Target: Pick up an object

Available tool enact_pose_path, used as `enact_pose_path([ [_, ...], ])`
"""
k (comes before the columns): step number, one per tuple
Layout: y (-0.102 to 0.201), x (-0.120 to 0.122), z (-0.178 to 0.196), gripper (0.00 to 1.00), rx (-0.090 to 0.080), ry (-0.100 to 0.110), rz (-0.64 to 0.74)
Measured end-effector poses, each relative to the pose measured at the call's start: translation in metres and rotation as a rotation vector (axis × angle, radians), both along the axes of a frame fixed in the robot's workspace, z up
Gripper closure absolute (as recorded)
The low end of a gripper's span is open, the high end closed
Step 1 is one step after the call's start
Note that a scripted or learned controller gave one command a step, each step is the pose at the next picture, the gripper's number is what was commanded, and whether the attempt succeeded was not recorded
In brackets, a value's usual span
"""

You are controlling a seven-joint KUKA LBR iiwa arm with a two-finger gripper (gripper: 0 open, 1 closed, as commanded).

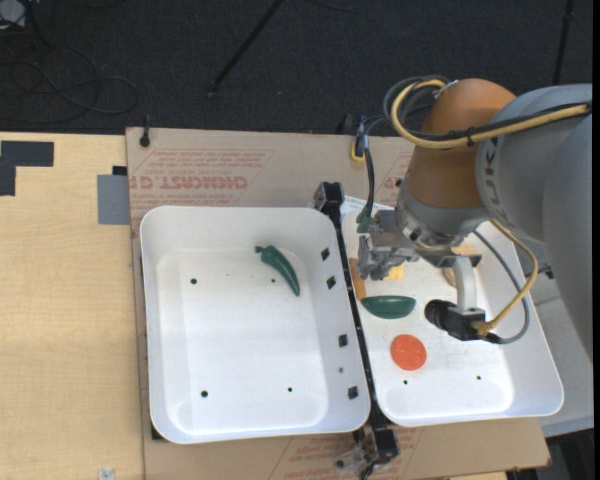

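1. I see the arm (500, 168) reaching in from the right, its orange band above the wrist, with the end effector (378, 256) low over the far left part of the right bin (540, 393), close to the divider between the two bins.
2. I cannot tell how the end effector is set; it is dark and cluttered there, and nothing shows clearly gripped in it.
3. A dark green bowl-shaped object (388, 306) lies in the right bin just below the end effector, near that bin's left wall. Whether the two touch, I cannot tell.
4. A small orange piece (359, 276) sits just beside the end effector, against the right bin's left wall.
5. A red-orange round object (409, 352) lies nearer the front of the right bin, apart from the green bowl shape.
6. A black cable fitting (452, 318) hangs off the wrist over the middle of the right bin.
7. In the left bin (165, 368), a green curved pepper-like object (280, 266) lies alone toward the far right corner.
8. Both bins rest on a cardboard sheet (220, 173) on the bench (50, 318).
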State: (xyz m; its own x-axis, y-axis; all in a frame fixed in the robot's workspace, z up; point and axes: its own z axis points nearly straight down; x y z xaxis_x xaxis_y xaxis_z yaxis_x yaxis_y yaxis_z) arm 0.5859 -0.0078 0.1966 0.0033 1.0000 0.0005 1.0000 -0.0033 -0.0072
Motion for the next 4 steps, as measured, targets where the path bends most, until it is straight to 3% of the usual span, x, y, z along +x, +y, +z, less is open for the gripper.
enact_pose_path([
  [1, 0.023, -0.093, -0.01, 1.0, 0.002, 0.006, 0.002],
  [2, 0.073, -0.075, -0.005, 1.0, 0.0, -0.004, 0.007],
  [3, 0.054, -0.082, 0.263, 1.0, 0.002, -0.023, 0.005],
  [4, 0.029, -0.015, 0.318, 1.0, -0.003, -0.013, 0.002],
])
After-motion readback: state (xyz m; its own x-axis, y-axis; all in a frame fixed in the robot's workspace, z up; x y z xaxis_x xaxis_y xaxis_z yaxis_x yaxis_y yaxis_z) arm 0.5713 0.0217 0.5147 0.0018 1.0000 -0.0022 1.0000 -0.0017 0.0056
